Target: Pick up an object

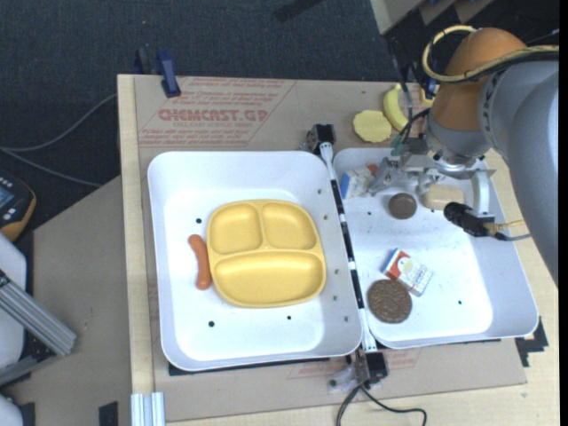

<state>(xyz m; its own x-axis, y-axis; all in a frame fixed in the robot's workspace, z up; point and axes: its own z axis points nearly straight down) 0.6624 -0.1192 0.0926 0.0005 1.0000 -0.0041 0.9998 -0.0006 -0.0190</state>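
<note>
Dark blue carpet surrounds a tan cardboard-topped bench printed with red lettering, on which two shallow white bins sit side by side, their inner rims touching along a black seam.

The left white bin holds a yellow plastic divided plate near its middle, with bare floor all round it; an orange sausage-shaped toy lies just beside the plate's left edge, well clear of the bin wall.

The right white bin has its far end crowded. The grey arm with its orange band reaches in there, and the two-finger gripper hangs over the far rim. Whether its fingers are wide or narrow I cannot tell; metal parts and cabling hide them. A small brown round disc lies just below the gripper. A small red, white and blue carton lies mid-bin, tilted, and a larger dark brown round cookie-like disc rests near the left wall at the near end. The bin's near right quarter is bare floor.

A yellow banana-like object lies on the bench beyond the right bin's far rim.
</note>
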